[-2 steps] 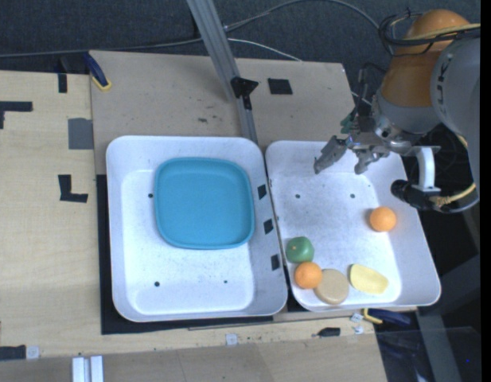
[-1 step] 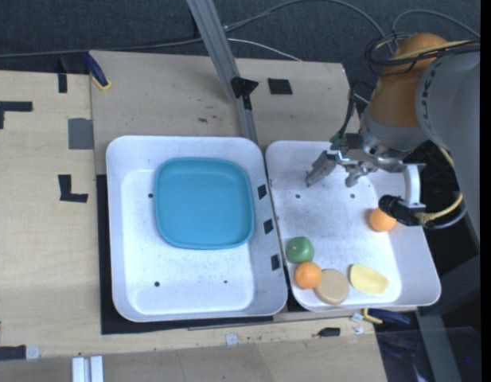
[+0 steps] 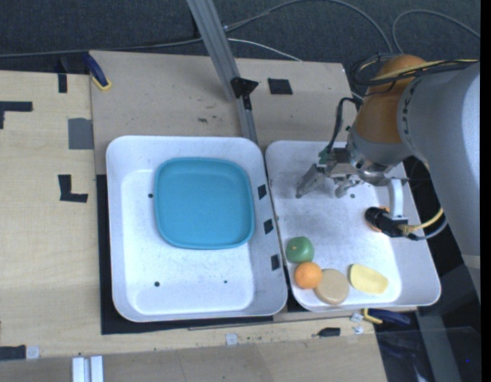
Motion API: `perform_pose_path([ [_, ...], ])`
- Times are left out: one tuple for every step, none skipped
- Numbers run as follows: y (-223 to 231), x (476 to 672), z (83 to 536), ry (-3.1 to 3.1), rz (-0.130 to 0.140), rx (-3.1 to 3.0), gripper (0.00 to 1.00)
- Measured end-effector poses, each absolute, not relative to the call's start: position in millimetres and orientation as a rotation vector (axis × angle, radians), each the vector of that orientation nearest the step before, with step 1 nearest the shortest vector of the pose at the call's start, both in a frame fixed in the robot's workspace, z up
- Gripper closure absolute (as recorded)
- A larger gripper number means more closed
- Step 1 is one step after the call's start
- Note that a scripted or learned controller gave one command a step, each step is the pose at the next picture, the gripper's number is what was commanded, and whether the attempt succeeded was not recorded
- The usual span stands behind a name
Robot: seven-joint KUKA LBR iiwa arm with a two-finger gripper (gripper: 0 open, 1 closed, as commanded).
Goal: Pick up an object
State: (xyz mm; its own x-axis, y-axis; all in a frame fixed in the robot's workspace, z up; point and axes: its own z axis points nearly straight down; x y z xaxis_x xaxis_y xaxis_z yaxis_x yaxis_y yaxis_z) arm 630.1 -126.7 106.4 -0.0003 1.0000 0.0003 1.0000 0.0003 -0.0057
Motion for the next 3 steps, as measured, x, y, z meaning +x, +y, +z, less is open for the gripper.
perform_pose_path([
  [-126, 631.7, 119, -2.223, 0.001, -2.219, 1.0],
  [-126, 632.3, 182, -2.225, -0.005, -2.223, 1.0],
  [-117, 637.0, 239, -2.225, -0.004, -2.222, 1.0],
])
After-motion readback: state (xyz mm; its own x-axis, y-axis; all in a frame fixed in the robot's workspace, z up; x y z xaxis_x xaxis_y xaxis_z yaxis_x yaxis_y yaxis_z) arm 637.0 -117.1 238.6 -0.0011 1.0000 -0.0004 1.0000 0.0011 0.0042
